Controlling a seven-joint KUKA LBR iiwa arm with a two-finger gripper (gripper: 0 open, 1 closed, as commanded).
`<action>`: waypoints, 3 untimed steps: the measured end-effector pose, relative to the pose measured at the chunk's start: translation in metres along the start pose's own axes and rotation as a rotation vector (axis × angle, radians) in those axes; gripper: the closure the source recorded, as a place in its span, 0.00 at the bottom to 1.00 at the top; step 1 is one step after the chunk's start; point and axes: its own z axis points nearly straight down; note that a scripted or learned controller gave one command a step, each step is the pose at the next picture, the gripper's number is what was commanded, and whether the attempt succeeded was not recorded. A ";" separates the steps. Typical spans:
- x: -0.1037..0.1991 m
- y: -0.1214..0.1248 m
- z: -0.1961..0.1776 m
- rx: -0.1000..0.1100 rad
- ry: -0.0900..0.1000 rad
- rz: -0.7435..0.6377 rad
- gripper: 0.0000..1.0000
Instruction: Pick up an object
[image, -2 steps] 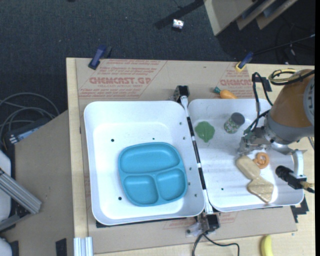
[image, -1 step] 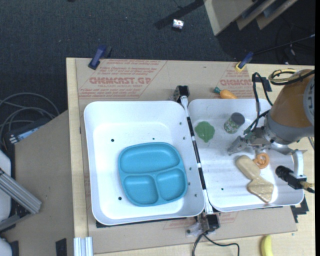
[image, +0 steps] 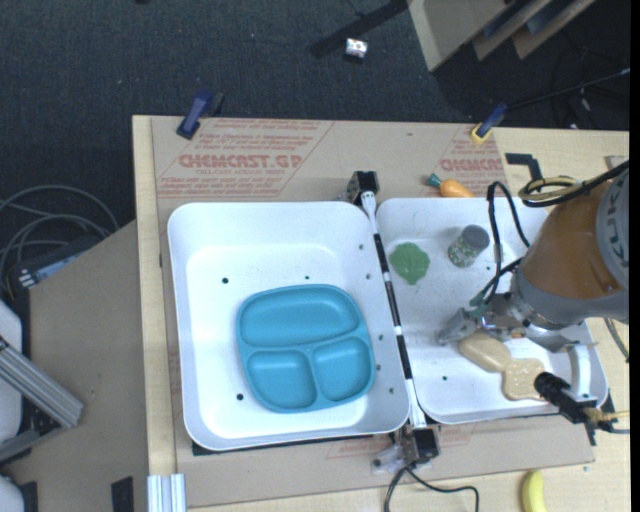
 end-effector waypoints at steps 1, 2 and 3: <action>-0.001 0.000 -0.010 -0.002 -0.001 0.002 1.00; 0.000 0.000 -0.010 -0.002 -0.001 0.001 0.00; -0.053 0.085 -0.063 -0.005 -0.003 -0.001 0.00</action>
